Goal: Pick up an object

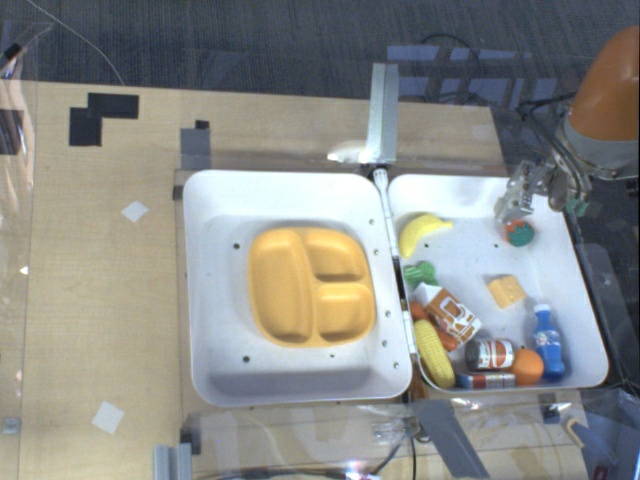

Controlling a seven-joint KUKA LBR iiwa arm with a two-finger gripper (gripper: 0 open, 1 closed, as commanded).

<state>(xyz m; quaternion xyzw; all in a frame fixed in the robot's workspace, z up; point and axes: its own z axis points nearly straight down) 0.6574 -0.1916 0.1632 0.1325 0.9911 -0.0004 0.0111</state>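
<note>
My gripper (518,206) hangs over the far right part of the right bin (470,193), reaching in from the right. Just below its tip lies a small orange and green ball (519,233), close to it; contact is unclear. Other objects in this bin: a yellow banana (424,231), a green toy (418,274), a tan cracker-like block (506,290), an orange and white carton (452,315), a corn cob (434,354), a can (490,353), an orange (529,366) and a blue bottle (546,336).
The left bin (215,268) holds a yellow divided plate (310,286). A metal post (383,113) stands behind the divider between the bins. Most objects crowd the right bin's front left corner.
</note>
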